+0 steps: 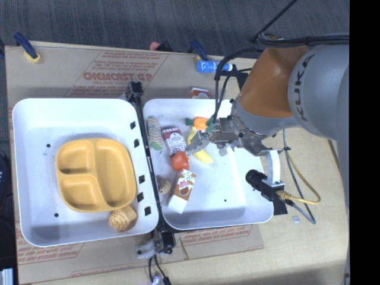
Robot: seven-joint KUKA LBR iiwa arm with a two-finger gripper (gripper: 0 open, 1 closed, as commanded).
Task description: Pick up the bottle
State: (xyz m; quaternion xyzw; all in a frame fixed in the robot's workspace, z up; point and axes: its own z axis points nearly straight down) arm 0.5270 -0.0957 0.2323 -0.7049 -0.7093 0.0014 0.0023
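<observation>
Hovering over right bin (255, 209): end effector (199, 142), finger state impossible to tell. Lying near-left of it: bottle (182, 190), beside red tomato (180, 161).

Robotics laboratory test cell. A grey and orange industrial arm (285, 94) reaches over two white bins (35, 218) set on printed cardboard (119, 73) clamped to the tabletop with blue clips (27, 47); loose cables (300, 189) trail beside it.
</observation>
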